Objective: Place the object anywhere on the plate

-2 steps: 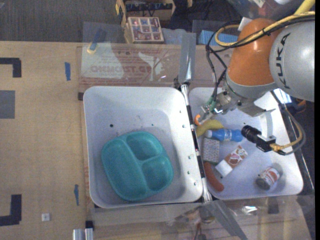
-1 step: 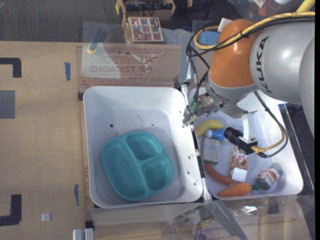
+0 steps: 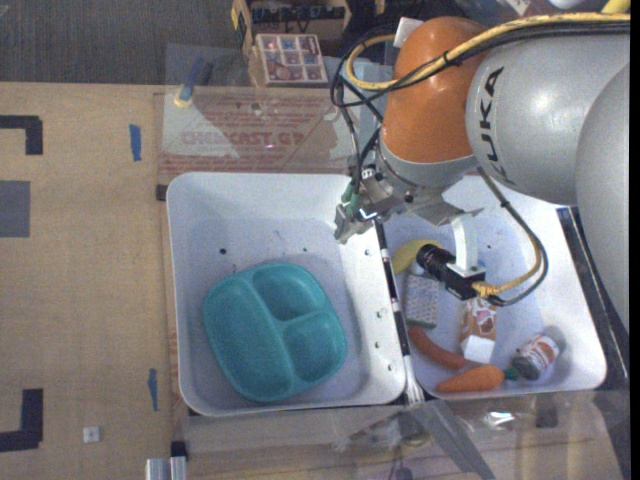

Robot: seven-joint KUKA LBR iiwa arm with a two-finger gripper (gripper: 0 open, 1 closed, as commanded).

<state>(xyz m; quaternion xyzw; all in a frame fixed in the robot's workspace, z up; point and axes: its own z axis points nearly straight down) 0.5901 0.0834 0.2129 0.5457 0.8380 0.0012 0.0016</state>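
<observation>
Above the divider between the two shallow white bins (image 3: 190, 268) on the counter, the gripper (image 3: 352, 218) sits up and right of the teal moulded plastic plate (image 3: 275, 330), well apart from it. The fingers are too small and shadowed for me to read; I cannot tell how wide they stand or whether anything is in them.

The plate has three compartments and lies in the bin left of the divider. Right of the plate, across the divider: a long red sausage-shaped toy (image 3: 435, 348), an orange carrot-shaped toy (image 3: 470, 378), a grey grater-like block (image 3: 422, 300), a yellow piece (image 3: 408, 256), a small red-and-white can (image 3: 538, 356).

Which of these is the object, I cannot say.

Risks as I judge them:
- The wrist hangs close over the divider; a descent here could strike it.
- The items lie crowded together; a grasp could nudge neighbours or catch two.
- A release this far from the plate would land on bare bin floor.
</observation>
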